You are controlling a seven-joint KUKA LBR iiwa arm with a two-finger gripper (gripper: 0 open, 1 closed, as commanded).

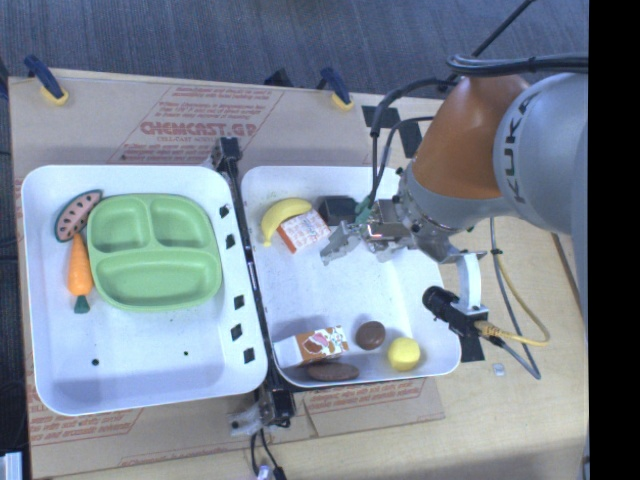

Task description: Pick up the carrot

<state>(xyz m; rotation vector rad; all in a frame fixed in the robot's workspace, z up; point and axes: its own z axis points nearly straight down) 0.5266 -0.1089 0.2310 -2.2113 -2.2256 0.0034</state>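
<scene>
Carrot [79, 271] lies in the left bin, well apart from the gripper [338, 245], whose grip state is unclear.

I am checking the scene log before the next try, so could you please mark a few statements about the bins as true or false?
1. The carrot lies in the left bin. True.
2. The carrot rests inside the green tray. False: it lies beside the tray's left edge.
3. The gripper hovers over the right bin. True.
4. The banana sits in the left bin. False: it is in the right bin.
</scene>
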